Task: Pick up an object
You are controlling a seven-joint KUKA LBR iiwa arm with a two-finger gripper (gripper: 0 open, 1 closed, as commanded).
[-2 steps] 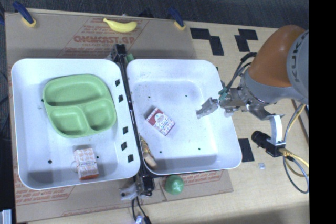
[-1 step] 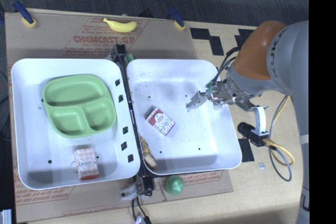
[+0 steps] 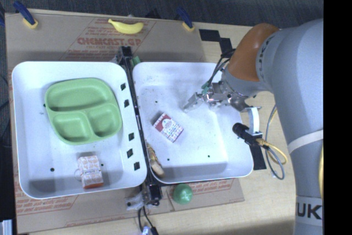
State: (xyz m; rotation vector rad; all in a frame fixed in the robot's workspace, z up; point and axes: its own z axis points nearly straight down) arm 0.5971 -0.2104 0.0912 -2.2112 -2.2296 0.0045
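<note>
Gripper (image 3: 193, 102) in right bin (image 3: 220, 165), centre-right of frame, jaws slightly parted, holding nothing; small red-and-white carton (image 3: 168, 127) lower left of it, probably light, rigid, best pinched across short sides.

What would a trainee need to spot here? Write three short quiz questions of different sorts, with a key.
1. True or false: the green divided tray lies in the right bin.
2. Multiple choice: the pincer is over A) the left bin, B) the right bin, C) the cardboard.
3. Fill in: the yellow banana lies on the ____ outside both bins.

Key: 1 false, it lies in the left bin. 2 B, with the small red and white box lying apart from it. 3 cardboard.
</note>
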